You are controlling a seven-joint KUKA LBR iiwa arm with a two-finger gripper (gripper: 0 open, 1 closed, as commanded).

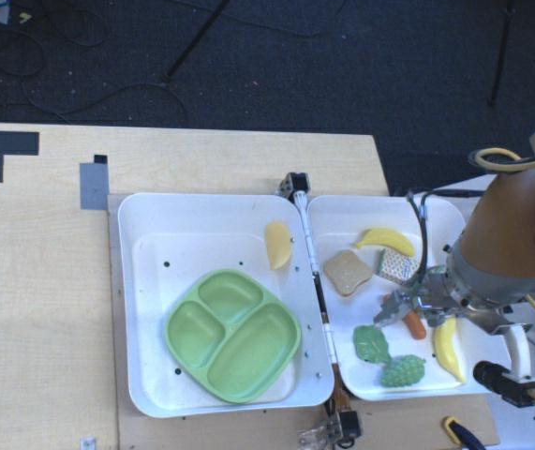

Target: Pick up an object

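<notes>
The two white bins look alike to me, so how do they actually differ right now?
The left bin holds a green divided plate and one yellow piece. The right bin holds many small toy foods: bananas, bread, green items.

The arm's gripper works over the right bin, next to an orange carrot; nothing hangs over the left bin.

Both are shallow, white and sit side by side.

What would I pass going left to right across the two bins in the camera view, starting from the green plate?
Green divided plate → yellow slice at the left bin's right wall → bread slice → green leafy piece → orange carrot by the end effector → banana.
</notes>
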